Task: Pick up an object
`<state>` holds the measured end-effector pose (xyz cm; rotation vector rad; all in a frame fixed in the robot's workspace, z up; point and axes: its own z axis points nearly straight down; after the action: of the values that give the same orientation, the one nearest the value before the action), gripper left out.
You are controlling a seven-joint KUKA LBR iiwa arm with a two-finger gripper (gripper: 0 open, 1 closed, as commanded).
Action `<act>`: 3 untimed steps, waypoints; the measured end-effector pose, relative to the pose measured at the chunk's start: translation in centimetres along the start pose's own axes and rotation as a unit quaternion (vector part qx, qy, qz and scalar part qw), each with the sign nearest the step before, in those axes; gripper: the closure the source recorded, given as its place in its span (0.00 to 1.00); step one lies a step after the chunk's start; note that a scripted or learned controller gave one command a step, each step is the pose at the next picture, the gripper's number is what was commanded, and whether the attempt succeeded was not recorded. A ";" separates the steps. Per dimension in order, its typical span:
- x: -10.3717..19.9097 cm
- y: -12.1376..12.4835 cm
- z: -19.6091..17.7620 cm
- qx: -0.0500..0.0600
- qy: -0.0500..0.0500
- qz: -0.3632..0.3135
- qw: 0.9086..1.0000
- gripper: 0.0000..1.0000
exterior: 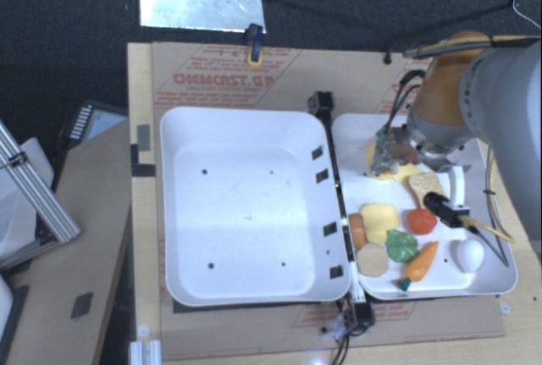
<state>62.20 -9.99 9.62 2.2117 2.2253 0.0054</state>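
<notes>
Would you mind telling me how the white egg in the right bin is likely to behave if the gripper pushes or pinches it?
The white egg looks smooth and rounded, so it will probably roll when nudged. Its curved, glossy surface may slip out between two fingers. It lies close to the right bin's wall and the carrot, which could stop a roll early.

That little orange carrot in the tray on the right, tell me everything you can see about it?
The carrot is a small toy-like piece, bright orange, smooth and probably plastic, tapering to a point at one end. It lies flat on the floor of the right bin, near its front edge, slanted with one end toward the front. A green leafy piece touches its left side, a red tomato sits just behind it, and a white egg lies to its right, apart from it. The gripper is farther back, away from the carrot.
</notes>
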 end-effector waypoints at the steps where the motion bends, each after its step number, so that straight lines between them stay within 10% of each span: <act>1: 4.8 2.7 -18.6 -0.009 0.000 -0.002 1.000 1.00; 3: 15.2 3.2 -17.0 0.003 0.001 -0.001 1.000 1.00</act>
<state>65.22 5.20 26.67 2.2137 2.2310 0.0017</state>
